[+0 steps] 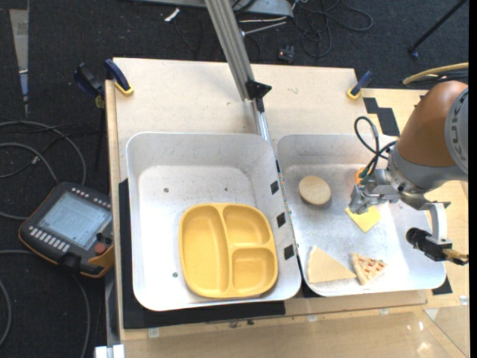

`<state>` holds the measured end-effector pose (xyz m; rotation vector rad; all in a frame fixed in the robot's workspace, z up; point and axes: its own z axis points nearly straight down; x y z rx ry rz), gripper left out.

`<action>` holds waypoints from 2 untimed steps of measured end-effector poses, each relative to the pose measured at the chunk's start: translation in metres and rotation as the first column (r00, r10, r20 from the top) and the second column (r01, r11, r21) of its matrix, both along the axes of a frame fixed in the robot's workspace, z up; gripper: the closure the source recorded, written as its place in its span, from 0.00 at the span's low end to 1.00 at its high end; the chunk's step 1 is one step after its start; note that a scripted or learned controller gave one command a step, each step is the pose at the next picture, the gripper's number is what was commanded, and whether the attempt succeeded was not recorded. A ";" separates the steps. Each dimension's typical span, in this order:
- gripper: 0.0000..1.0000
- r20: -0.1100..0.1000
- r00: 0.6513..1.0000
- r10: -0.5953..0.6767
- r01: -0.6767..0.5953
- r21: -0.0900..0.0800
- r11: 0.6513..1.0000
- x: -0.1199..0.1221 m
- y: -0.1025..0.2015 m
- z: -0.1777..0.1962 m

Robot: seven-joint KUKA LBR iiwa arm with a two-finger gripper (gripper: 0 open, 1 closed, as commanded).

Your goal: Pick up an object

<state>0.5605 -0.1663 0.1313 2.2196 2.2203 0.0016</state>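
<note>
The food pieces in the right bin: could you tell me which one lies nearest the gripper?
The flat yellow cheese slice, directly under the gripper. The round biscuit sits apart towards the bin divider, and the pale wedge and pizza slice lie along the near wall.

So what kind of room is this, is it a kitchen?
Probably not a kitchen; it looks like a robot lab. A robot arm reaches over two white bins on a bench, a handheld control pad lies on the floor, and cables trail across the dark carpet.

a robotics lab: teach pendant (68,228) and loose cables (37,148) on dark carpet beside the bench (186,95).
</note>
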 end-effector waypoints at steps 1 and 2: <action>1.00 0.004 1.000 0.002 -0.002 -0.001 1.000 0.008 0.001 0.045; 1.00 0.002 1.000 0.002 -0.002 -0.001 1.000 0.010 0.001 0.074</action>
